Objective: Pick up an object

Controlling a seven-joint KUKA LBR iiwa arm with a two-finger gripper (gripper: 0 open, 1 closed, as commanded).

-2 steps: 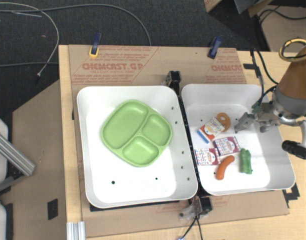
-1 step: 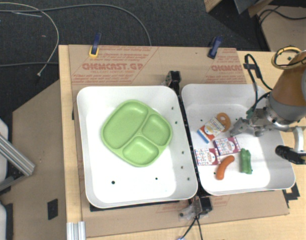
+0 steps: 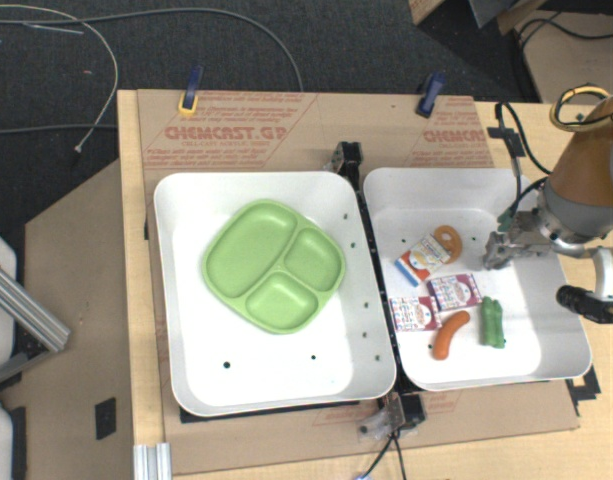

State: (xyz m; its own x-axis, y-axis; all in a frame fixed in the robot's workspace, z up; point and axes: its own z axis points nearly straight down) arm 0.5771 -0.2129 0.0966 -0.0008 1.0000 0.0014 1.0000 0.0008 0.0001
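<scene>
Green pickle (image 3: 492, 324) lies lengthwise up-down in right bin (image 3: 416, 183); fingers (image 3: 499, 247) state unclear.

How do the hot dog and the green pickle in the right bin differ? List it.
Colour: the hot dog is orange-red, the green pickle dark green.
Pose: the hot dog lies diagonally, the green pickle nearly straight up the view.
Position: the hot dog lies left of the green pickle, nearer the printed packets.
Shared: both are small, elongated and lie in the right bin.

The green divided plate (image 3: 274, 265) looks like smooth, slightly glossy plastic. Both white bins (image 3: 186, 348) look smooth and matt. The bench (image 3: 316, 118) at 12 o'clock looks like printed brown cardboard.
</scene>
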